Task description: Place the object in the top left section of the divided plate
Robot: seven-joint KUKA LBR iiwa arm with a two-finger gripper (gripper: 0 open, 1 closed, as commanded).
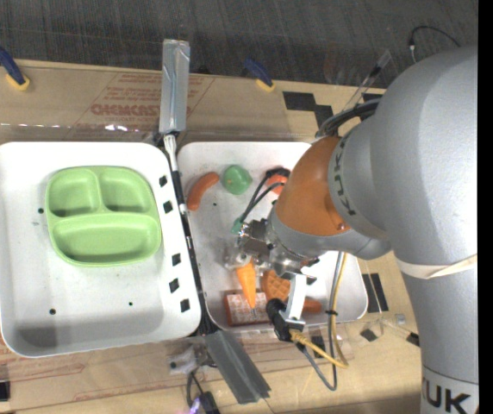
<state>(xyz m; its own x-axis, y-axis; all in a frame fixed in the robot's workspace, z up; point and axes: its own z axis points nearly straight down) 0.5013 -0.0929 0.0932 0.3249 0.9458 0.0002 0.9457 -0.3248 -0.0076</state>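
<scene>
The arm (376,179) reaches in from the right and hangs over the right bin (196,257); the gripper (251,261) sits low among the items there, its body largely masking what lies beneath; whether the claw is wide, narrow or closed on anything cannot be told from this view. The plate (104,212), green and divided, lies in the left bin (22,317), well apart from the gripper; its three sections show nothing in them, the top left one included. In the right bin a carrot (246,281) lies just beside or under the gripper tip, contact not resolvable; a sausage (200,188) rests near the bin's left wall; a green ball (236,178) sits just beside the sausage; a brown block (242,307) lies at the near wall; further orange pieces sit partly hidden under the wrist. Judgement: the step in hand is the pick, not the carry; the carrot is the likely object, though this is not certain; nothing has been delivered. The next move calls for a secure closure on one item alone, neighbours being close enough to foul the grasp; then a lift clear of the wall between the bins, a traverse left, and a release over the plate's top left section.
</scene>
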